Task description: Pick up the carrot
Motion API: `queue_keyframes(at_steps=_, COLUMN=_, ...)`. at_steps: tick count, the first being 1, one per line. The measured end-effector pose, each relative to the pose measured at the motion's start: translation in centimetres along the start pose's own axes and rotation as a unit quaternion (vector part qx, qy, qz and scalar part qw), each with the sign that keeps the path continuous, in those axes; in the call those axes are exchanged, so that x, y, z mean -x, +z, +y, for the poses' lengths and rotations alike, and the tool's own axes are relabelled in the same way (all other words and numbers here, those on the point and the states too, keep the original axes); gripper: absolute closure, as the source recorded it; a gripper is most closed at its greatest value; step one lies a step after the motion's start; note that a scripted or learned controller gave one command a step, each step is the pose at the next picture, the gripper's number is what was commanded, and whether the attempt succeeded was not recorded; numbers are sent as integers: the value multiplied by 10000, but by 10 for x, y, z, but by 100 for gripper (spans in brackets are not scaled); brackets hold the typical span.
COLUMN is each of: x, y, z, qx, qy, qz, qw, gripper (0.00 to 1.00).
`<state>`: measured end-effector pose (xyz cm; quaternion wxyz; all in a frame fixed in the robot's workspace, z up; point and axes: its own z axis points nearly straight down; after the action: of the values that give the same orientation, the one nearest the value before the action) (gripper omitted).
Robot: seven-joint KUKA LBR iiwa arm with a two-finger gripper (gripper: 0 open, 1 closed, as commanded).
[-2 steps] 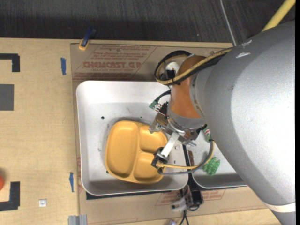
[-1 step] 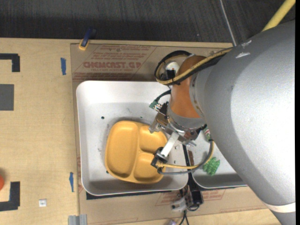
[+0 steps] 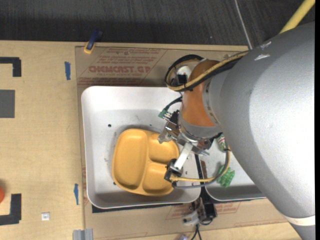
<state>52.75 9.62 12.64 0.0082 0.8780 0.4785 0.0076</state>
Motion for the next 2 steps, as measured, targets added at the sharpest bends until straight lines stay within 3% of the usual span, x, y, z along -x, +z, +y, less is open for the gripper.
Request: queue_keyframes(at_steps=2, x=2, y=1, z=-3, qx=-47, qy=-816, qz=-19, qw=9967, gripper=0)
